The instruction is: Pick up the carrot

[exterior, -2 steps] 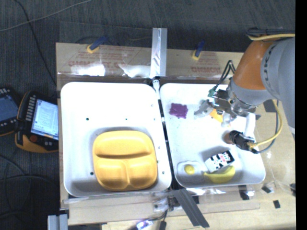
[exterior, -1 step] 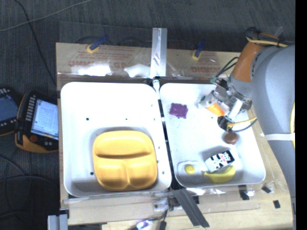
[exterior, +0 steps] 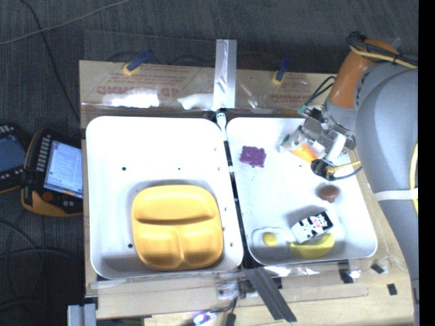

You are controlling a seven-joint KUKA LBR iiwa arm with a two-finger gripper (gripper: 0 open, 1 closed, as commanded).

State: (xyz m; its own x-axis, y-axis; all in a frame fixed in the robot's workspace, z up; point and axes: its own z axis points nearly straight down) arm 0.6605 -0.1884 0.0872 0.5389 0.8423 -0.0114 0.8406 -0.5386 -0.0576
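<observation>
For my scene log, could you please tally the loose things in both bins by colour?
Yellow: 3, big block, banana, small round piece
Purple: 1, lump
Orange: 1, carrot
Brown: 1, lump
Black-and-white: 1, box
Total: 7

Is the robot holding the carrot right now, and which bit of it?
It cannot be told. The end effector sits right over the orange carrot in the right bin, hiding any hold.
</observation>
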